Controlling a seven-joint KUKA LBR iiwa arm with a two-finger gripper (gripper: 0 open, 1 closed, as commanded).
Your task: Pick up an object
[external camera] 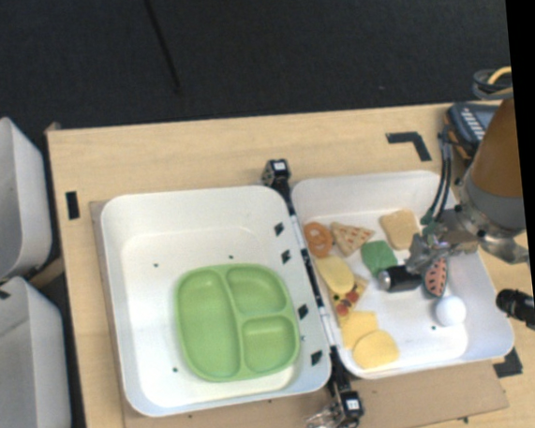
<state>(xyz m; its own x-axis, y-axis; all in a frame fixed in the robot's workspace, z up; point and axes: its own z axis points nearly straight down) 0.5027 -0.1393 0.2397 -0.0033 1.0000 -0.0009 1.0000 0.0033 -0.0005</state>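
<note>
Hovering over the right bin [476,329], our gripper [429,257] hung beside the watermelon slice [435,280] and black cylinder [401,278]; we couldn't tell the claw's state, judged nothing lifted, the pick undone.

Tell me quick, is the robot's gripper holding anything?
Gripper: cannot be told. It is low in the right bin, over the toy food beside the watermelon slice.
</note>
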